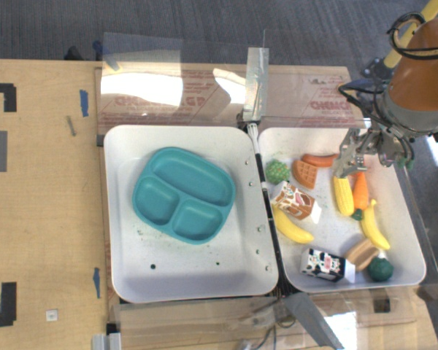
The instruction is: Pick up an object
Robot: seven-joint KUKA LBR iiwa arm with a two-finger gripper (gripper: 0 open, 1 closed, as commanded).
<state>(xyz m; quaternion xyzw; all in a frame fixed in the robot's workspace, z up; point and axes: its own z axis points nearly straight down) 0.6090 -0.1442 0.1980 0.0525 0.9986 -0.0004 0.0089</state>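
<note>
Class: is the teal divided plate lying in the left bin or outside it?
In. The teal plate lies flat inside the left bin.

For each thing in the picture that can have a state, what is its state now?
Teal tray: upright in left bin, holds nothing.
Corn: lying in right bin, below the gripper.
Carrot: lying beside the corn.
Milk carton: lying on its side.

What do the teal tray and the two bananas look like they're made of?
The teal tray looks like moulded plastic with a matte finish: uniform colour, rounded compartment walls. The bananas seem to be toy plastic, smooth and evenly yellow with a slight sheen, though rubber or real fruit can't be ruled out.
</note>
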